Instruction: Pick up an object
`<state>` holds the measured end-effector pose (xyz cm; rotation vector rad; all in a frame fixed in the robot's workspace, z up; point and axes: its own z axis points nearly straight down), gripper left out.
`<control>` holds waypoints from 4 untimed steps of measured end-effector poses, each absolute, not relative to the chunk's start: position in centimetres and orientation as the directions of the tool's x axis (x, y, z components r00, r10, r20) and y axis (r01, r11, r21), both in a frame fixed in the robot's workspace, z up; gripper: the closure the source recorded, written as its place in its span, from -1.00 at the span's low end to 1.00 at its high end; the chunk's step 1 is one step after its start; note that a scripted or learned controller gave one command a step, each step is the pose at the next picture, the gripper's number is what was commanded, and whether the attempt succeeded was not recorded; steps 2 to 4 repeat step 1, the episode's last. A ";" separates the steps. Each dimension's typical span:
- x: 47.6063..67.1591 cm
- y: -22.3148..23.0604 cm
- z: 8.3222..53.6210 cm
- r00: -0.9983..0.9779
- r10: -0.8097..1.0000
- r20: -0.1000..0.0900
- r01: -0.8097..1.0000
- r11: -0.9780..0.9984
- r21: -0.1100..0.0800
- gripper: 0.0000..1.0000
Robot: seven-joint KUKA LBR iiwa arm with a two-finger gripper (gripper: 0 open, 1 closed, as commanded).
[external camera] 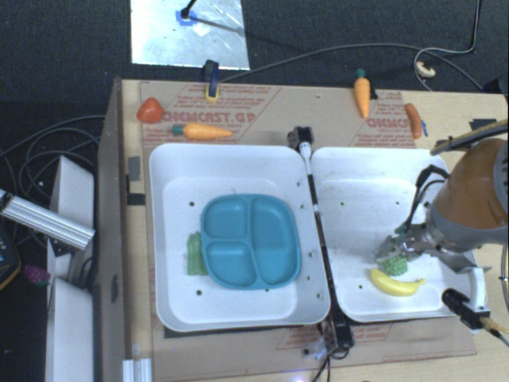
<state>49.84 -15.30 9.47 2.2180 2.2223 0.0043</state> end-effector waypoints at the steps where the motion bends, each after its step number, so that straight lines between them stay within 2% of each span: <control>1: 50.2 -6.3 18.5 -0.004 1.000 0.001 1.000 0.004 0.003 1.00; 4: 50.2 -6.3 18.5 -0.004 1.000 0.001 1.000 0.004 0.003 1.00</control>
